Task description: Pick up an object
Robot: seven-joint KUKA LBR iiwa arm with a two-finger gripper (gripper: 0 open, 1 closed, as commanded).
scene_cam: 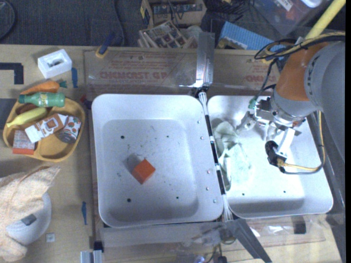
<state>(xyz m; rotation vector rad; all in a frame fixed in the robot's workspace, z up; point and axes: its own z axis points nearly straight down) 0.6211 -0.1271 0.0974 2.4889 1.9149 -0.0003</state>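
Against the left wall of the right white bin (pixel 307 197) lies a pale crumpled cloth (pixel 231 151), likely soft and light, best pinched at 1 raised fold, the gripper (pixel 245 123) beside it, open or closed I cannot tell.

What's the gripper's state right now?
Gripper: cannot be told; it hangs over the right bin, beside the pale cloth.

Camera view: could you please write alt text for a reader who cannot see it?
The grey arm's gripper hangs over the right bin, beside pale crumpled material. An orange block lies in the left bin.
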